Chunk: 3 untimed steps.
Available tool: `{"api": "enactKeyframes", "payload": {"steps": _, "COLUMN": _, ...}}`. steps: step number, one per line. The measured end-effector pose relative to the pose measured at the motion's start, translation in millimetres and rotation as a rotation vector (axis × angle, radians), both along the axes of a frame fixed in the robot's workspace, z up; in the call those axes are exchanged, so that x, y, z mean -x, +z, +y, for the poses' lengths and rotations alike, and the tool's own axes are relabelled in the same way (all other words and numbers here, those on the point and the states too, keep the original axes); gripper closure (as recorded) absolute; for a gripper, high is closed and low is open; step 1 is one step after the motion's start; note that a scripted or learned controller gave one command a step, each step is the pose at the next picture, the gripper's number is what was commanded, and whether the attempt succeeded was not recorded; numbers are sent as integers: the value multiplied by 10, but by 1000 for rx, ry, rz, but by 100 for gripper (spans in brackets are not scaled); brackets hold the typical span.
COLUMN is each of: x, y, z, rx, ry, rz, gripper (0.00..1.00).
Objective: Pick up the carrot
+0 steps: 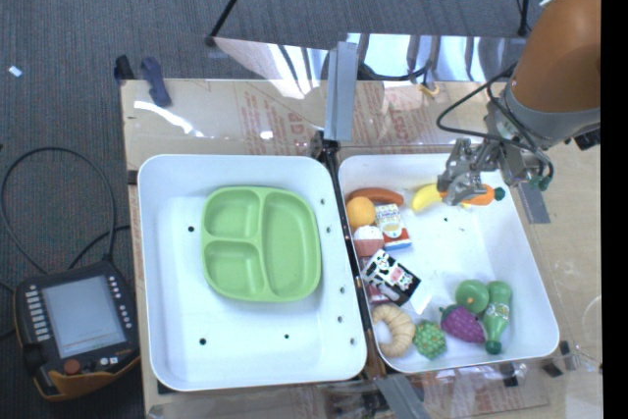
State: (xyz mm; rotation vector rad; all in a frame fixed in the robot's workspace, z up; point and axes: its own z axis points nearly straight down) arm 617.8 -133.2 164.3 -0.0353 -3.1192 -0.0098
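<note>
Behind pincer, half-hidden carrot

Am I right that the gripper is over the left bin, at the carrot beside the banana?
Not quite: the camera view shows the gripper over the right bin, not the left. The rest holds: it is at the carrot, beside the banana.

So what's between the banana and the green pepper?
Bare white bin floor in the camera view; nothing lies between the banana and the green pepper.
</note>
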Motion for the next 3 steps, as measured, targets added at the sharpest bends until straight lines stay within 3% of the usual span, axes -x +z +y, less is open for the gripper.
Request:
{"api": "enactKeyframes", "payload": {"steps": 1, "x": 20, "y": 904, "z": -310, "rx": 1, "ry": -28, "rz": -13, "gripper": 100}}
{"api": "enactKeyframes", "payload": {"steps": 2, "x": 260, "y": -398, "z": -639, "rx": -5, "ry": 117, "rz": -23, "gripper": 100}}
{"api": "enactKeyframes", "payload": {"steps": 3, "x": 795, "y": -7, "z": -715, "rx": -7, "ry": 86, "rz": -5, "gripper": 100}}
